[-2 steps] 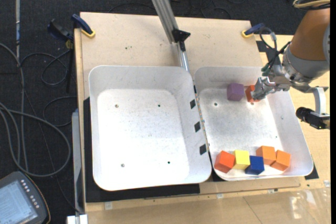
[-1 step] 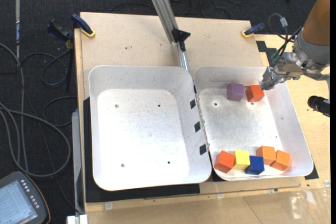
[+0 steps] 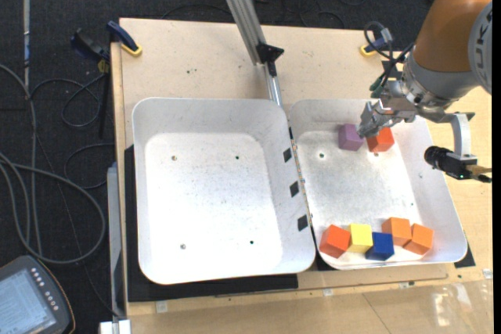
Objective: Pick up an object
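In the right bin (image 3: 368,184), a purple block (image 3: 349,137) and an orange-red block (image 3: 381,140) lie near the back wall. My gripper (image 3: 373,123) hangs low between them, just above the gap, and partly overlaps the top left of the orange-red block. The grey and orange arm comes in from the right. Along the bin's front edge lies a row of blocks: an orange one (image 3: 336,239), a yellow one (image 3: 360,235), a blue one (image 3: 382,246) and two more orange ones (image 3: 399,229) (image 3: 421,238).
The left bin (image 3: 203,184) sits beside the right one, with a raised rim between them. A metal pole (image 3: 239,0) slants in from the top to the bins' back edge. Clamps sit at the bench's back corners (image 3: 121,39) (image 3: 376,39).
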Controlling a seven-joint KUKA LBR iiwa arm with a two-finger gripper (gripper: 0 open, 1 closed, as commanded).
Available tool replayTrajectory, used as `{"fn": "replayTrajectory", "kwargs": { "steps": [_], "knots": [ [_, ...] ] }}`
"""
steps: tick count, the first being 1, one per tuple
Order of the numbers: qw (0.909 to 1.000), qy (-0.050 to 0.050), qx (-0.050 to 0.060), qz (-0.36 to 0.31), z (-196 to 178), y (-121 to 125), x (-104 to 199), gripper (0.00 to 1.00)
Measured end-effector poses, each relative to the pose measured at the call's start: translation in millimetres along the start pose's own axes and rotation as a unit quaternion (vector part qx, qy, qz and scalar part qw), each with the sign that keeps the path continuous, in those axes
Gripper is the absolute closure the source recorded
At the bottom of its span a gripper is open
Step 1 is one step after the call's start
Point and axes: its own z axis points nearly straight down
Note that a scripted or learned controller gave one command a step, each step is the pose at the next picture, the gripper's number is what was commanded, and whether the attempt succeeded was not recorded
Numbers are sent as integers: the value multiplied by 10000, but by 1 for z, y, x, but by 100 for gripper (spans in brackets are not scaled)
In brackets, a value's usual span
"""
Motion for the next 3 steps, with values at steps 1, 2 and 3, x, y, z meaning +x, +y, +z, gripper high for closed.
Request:
{"fn": "replayTrajectory", "kwargs": {
  "steps": [1, 2, 3],
  "knots": [
    [10000, 1, 1, -5, 9, 8, 60, 100],
    [10000, -1, -12, -5, 1, 8, 112, 100],
    [10000, -6, -11, 0, 8, 22, 161, 100]
  ]
}}
